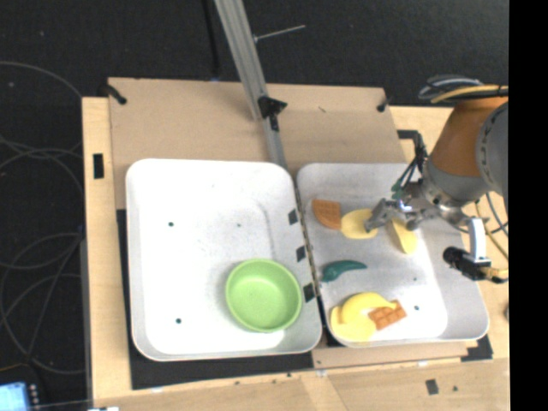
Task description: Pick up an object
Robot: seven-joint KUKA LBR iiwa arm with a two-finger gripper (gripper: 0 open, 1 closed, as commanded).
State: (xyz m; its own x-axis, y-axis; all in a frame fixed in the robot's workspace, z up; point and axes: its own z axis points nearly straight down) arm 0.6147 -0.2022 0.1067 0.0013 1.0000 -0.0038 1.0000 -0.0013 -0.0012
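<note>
The arm (467,148) enters from the right edge of the frame, its orange band at upper right and the grey wrist below it, bending down and leftward over the right bin (428,319). The gripper (387,218) sits low in the upper middle of that bin, pointing toward the left. Whether it is spread or closed cannot be made out from this angle.

Its tip lies right at the edge of a pale yellow disc (356,224), which rests on the bin floor just left of it. Touching the disc's left side is an orange chunk (326,213), close to the bin's left wall. A second pale yellow piece (407,237) lies just below and right of the gripper. Nothing is visibly pinched.

Lower down, near the middle of the right bin, lies a small dark teal curved thing (341,269). At the bin's bottom edge sits a yellow lump (355,313) with a small orange waffle-like piece (388,316) resting on its right side.

In the left bin (180,204), a green bowl (264,294) stands upright in the lower right corner.
</note>
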